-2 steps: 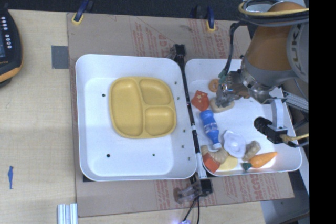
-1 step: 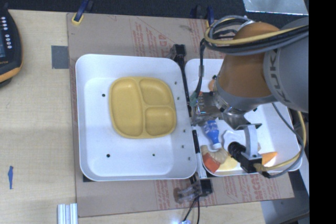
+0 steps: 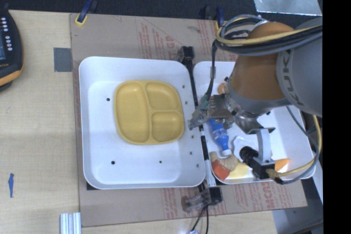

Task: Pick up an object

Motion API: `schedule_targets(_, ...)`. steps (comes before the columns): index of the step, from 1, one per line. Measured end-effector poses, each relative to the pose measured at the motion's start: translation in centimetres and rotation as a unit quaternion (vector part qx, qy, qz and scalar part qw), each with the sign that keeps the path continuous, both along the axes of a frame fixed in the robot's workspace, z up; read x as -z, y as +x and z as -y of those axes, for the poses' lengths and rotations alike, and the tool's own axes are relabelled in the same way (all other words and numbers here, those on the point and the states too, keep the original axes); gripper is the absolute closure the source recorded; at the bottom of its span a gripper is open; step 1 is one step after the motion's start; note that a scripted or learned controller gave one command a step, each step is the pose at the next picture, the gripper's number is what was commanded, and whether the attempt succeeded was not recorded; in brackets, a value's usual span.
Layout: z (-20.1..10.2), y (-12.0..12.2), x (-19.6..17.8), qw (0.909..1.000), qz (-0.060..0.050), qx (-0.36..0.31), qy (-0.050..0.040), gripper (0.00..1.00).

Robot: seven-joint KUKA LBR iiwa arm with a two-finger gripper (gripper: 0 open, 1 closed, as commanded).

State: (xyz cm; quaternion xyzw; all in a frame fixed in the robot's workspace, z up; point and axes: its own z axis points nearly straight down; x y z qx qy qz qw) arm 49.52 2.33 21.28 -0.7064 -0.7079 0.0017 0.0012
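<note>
Grey and orange, the arm (image 3: 274,71) hangs over the right bin (image 3: 299,123), its gripper (image 3: 211,115) low at the bin's nine o'clock edge; whether the claw is apart or together cannot be told. A blue tube (image 3: 220,137) lies just at the gripper's five o'clock, small objects (image 3: 230,168) beyond it. A yellow divided tray (image 3: 148,112) rests in the left bin (image 3: 93,134), at the gripper's nine o'clock.
</note>
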Motion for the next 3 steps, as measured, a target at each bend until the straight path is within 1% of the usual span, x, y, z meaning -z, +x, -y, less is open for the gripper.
schedule_targets(1, 13.3, 2.3, -3.9, 1.0, 0.003, 0.005, -0.0033, 0.0)
schedule_targets(2, 12.0, 9.5, 8.6, 1.0, -0.002, -0.003, 0.0003, 0.0)
schedule_targets(3, 16.2, 14.4, 12.1, 1.0, 0.001, -0.001, -0.0008, 0.0)
